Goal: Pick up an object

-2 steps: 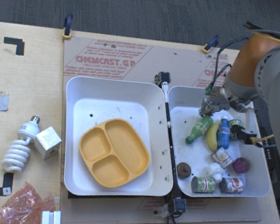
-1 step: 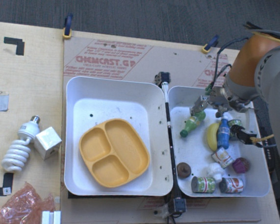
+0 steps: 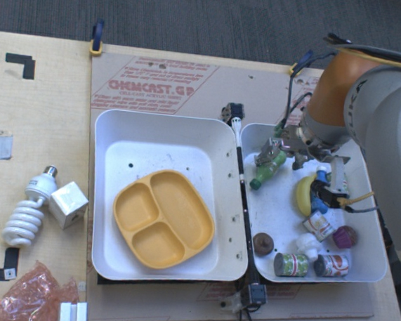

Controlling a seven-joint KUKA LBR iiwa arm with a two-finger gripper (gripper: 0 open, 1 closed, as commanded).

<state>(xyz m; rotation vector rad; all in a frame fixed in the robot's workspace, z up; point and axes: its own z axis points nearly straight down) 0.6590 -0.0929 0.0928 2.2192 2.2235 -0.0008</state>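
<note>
Reached in from the right over the right bin (image 3: 359,267), orange band above the wrist. Gripper (image 3: 280,151) hung low at that bin's upper left corner, directly above a green bottle (image 3: 266,167). Seemed to touch the bottle's upper end, though hard to judge from this slant; bottle not seen between the fingers. Could not tell whether the jaws stood apart or together, hidden as they were under the wrist and cables. Bottle lay tilted, cap toward the divider between bins. Further along the same bin: a yellow banana (image 3: 304,194), a blue object (image 3: 320,189), a purple ball (image 3: 345,237), a brown round piece (image 3: 263,243), two small cans (image 3: 310,264). In the left bin (image 3: 111,133), a yellow divided plate (image 3: 163,219).
</note>
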